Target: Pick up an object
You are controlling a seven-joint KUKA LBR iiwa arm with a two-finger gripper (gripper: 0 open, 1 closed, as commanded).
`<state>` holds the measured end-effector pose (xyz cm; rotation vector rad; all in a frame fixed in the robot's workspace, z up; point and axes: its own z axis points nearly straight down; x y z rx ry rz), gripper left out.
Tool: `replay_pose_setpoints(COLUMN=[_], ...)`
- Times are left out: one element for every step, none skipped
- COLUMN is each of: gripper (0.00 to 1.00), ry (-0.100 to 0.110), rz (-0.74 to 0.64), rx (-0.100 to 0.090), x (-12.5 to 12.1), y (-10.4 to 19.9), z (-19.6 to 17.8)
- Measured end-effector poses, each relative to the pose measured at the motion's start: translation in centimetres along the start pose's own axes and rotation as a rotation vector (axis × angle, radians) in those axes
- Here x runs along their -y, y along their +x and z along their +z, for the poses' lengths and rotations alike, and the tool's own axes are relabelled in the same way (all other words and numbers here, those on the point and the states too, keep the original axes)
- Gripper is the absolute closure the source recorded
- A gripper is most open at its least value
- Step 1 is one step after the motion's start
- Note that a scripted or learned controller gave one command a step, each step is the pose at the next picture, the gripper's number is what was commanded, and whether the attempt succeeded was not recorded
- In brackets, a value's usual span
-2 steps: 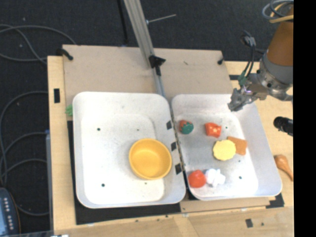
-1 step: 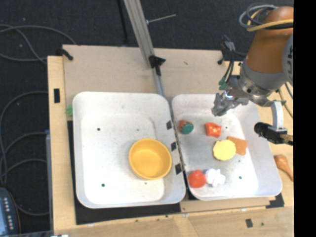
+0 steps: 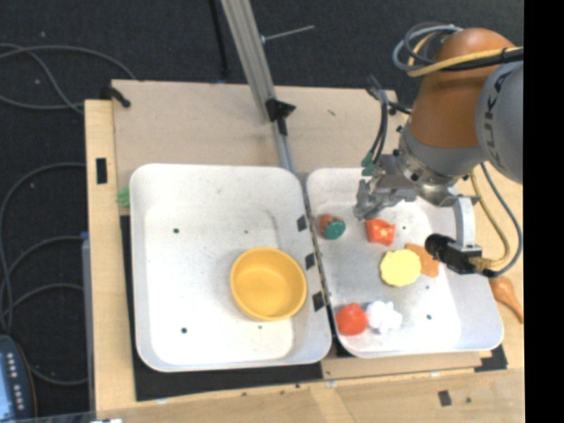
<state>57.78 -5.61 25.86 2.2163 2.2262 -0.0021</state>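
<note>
My gripper [image 3: 368,203] hangs over the upper part of the right bin [image 3: 467,324], under the orange wrist band. Just below and to its right lies a small red-orange piece [image 3: 381,232]. A green ball with a red bit [image 3: 332,227] lies to its lower left, near the divider between the bins. Further down are a yellow disc [image 3: 400,268], an orange piece [image 3: 422,258] beside it, a red ball [image 3: 351,318] and a white lump [image 3: 382,315]. I see nothing between the fingers.
The left bin [image 3: 176,236] holds a yellow bowl [image 3: 268,283] near its lower right. A slanted metal pole [image 3: 256,60] rises behind the bins. A black camera fitting [image 3: 454,254] on the arm overhangs the right bin. An orange object [image 3: 505,293] lies outside that bin's right rim.
</note>
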Motion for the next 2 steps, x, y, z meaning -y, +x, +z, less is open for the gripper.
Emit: replay_pose_setpoints(gripper=[1.0, 1.0], ry=[-0.001, 0.0], rz=[-0.003, -0.004], rx=[-0.003, -0.003], x=[1.6, 3.9], y=[6.0, 10.4], z=[0.0, -0.3])
